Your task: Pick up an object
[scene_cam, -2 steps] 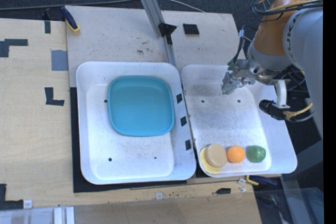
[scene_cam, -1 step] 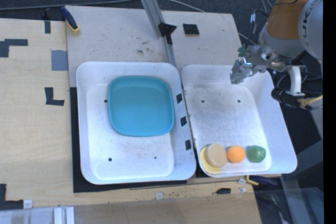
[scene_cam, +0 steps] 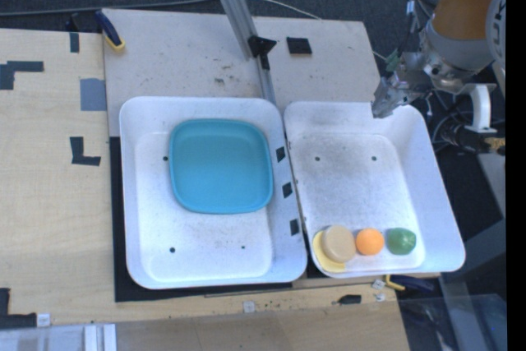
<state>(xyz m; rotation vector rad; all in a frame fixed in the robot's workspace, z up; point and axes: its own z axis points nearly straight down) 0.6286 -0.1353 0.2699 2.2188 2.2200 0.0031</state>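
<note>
Three small objects lie along the near edge of the right bin: a tan round piece resting on something yellow, an orange ball and a green ball. My gripper hangs over the far right corner of that bin, well away from the three objects. I see nothing between its fingers. A turquoise square plate lies flat in the left bin.
A slanted metal pole rises from behind the bins, ending at a black clamp. Cables trail over the dark floor at the back right. A yellow-and-blue clamp sits at the board's far left corner.
</note>
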